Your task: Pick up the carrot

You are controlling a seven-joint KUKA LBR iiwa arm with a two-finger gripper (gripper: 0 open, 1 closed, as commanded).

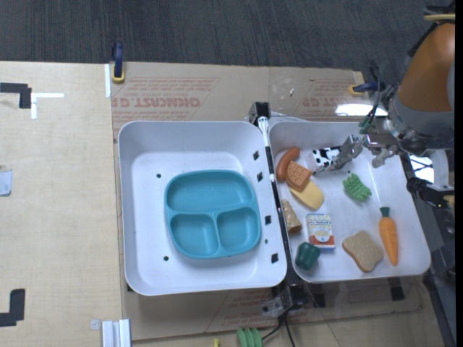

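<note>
The carrot (388, 237) lay in the right bin (414, 215), close to its right wall, with its green top pointing to the far side and its orange tip toward the near edge. Just left of it sat a slice of bread (362, 251), near the bin's near-right corner.

The gripper (351, 152) hung over the far part of the right bin, well apart from the carrot, reaching in from the right below the arm's orange band (428, 67). It pointed toward a black-and-white toy cow (324, 157) lying just to its left. Whether the gripper was apart or together could not be told at this angle, and nothing could be made out in its grasp.

A green leafy piece (356, 187) rested between the gripper and the carrot. Along the left side of the right bin lay a sausage (285, 160), a waffle (298, 174) and a yellow wedge of cheese (312, 195), touching 1 another in a row. Nearer, a small brown piece (291, 217) lay against the left wall, a small carton (320, 230) stood beside it, and a green pepper (307, 255) sat at the near-left corner.

The left bin (137, 215) held a blue tray (213, 213) with 3 compartments. Both bins stood side by side on the bench (51, 215).
</note>
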